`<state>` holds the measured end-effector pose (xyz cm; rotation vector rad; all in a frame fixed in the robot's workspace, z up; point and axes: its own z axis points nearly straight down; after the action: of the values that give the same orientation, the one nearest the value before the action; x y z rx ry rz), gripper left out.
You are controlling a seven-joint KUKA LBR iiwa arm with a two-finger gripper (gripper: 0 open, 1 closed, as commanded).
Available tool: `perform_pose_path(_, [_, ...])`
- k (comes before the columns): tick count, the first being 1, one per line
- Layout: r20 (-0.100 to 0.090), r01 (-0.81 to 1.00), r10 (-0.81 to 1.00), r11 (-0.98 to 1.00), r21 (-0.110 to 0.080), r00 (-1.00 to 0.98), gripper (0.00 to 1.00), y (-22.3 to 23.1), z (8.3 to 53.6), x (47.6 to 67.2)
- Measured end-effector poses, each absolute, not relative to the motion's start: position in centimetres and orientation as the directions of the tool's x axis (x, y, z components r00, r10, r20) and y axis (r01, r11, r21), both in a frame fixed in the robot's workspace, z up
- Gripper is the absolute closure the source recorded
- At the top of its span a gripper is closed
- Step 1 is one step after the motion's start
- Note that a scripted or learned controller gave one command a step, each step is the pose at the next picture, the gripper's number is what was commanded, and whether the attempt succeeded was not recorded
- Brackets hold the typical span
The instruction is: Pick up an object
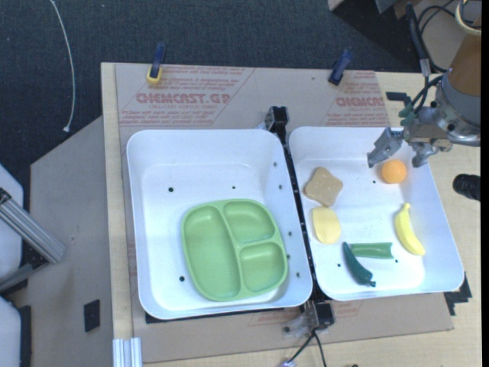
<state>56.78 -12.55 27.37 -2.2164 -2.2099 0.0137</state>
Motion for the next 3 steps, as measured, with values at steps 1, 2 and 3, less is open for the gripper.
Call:
perform_pose_path(1, [0.000,1.000,1.000,0.000,-0.001,0.000,0.00,-12.5,28.1,57.0])
perform_pose_path(2, [0.001,1.000,1.000,0.000,-0.004,0.000,0.00,-12.1,23.3,57.8])
perform_pose_path(3, [0.001,1.000,1.000,0.000,-0.005,0.000,0.00,-11.7,17.2,58.0])
